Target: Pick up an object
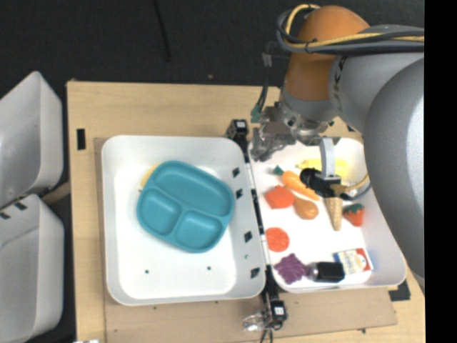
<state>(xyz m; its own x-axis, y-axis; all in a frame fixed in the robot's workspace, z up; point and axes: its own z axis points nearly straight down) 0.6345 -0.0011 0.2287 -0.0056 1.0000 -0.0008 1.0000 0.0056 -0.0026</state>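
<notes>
My gripper [263, 148] hangs over the far left corner of the right bin [385, 245], close to the wall between the two bins. Nothing shows between its fingertips. Just right of it lies an orange carrot [296, 182], with a red-orange piece [280, 198] and a brown pear [307, 208] nearer the front. An ice cream cone [335, 213] and a strawberry [353, 215] lie further right. A yellow piece [344, 168] rests at the back, partly hidden by the wrist.
At the front of the right bin are a red-orange round piece [277, 239], purple grapes [290, 268], a black object [327, 271] and a small printed box [355, 261]. The left bin [128, 266] holds a blue divided plate [187, 206] over a yellow thing [146, 178].
</notes>
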